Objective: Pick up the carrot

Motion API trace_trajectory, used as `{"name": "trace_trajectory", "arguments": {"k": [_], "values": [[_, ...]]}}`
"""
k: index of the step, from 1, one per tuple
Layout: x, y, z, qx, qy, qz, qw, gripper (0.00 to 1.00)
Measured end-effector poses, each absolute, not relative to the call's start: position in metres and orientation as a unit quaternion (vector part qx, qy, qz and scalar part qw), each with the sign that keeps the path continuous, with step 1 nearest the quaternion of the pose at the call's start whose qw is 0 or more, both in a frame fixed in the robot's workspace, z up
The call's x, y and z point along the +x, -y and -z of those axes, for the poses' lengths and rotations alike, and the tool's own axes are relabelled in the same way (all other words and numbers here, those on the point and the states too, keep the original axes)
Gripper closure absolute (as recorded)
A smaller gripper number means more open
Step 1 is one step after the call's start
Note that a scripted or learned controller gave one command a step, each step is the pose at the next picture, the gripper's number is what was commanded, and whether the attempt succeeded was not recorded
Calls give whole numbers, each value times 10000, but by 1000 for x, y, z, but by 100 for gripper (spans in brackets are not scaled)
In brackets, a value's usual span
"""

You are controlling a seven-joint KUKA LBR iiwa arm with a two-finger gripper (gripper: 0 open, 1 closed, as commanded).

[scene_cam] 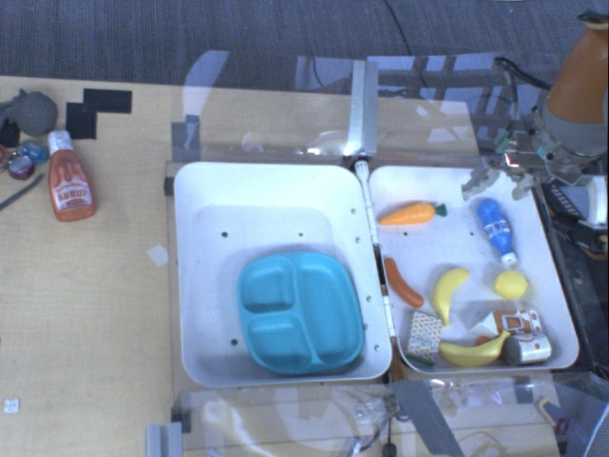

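A yellow banana (473,352) lies along the near edge of the right bin (561,298), nearest the viewer, with a small can (529,349) at the near right corner. In the left bin (195,255) a blue divided plate (300,310) fills the near half. The carrot (409,214) lies on its side toward the right bin's far left corner, orange with a green tip pointing right, clear of everything else. A blue bottle (495,229) lies to its right. The gripper (499,183) hangs over the bin's far right corner, fingers spread apart and holding nothing, well apart from the carrot.
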State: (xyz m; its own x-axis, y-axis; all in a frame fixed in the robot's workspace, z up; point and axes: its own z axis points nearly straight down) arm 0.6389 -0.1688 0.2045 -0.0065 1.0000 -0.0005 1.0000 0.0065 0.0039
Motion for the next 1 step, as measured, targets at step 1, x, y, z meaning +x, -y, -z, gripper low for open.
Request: {"name": "trace_trajectory", "arguments": {"k": [1], "values": [[668,89,-132,7351,-6780,-15,9,0]]}}
